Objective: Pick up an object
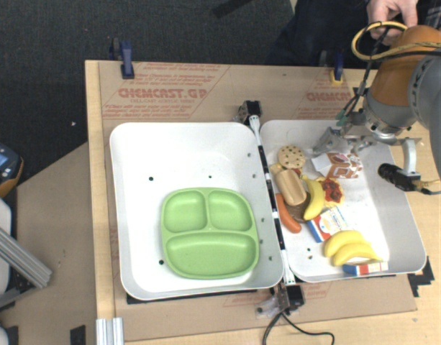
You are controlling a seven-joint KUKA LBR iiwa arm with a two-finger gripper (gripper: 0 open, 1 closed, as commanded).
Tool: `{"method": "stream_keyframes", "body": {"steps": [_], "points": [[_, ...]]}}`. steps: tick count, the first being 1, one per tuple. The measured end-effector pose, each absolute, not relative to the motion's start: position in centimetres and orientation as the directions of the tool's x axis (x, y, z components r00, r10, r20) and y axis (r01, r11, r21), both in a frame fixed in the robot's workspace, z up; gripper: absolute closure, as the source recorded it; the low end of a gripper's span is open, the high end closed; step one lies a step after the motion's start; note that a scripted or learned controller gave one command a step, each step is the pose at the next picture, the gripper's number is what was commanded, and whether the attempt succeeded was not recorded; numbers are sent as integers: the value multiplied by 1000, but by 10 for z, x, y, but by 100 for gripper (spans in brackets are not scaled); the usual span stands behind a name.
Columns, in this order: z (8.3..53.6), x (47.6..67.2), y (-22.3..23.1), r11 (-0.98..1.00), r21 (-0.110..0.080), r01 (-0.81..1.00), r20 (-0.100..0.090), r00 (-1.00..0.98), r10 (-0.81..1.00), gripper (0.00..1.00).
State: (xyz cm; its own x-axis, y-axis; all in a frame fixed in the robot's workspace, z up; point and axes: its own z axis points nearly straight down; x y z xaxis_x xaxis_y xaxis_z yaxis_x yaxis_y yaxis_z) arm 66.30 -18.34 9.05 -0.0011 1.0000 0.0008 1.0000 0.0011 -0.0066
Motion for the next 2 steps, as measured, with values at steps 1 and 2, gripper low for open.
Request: {"method": "stream_keyframes", "body": {"steps": [1, 2], "points": [[77, 656, -187, 2, -19, 1000, 5, -2, 1000, 0], [89, 613, -142, 3, -9, 1000, 5, -3, 1000, 0]]}}
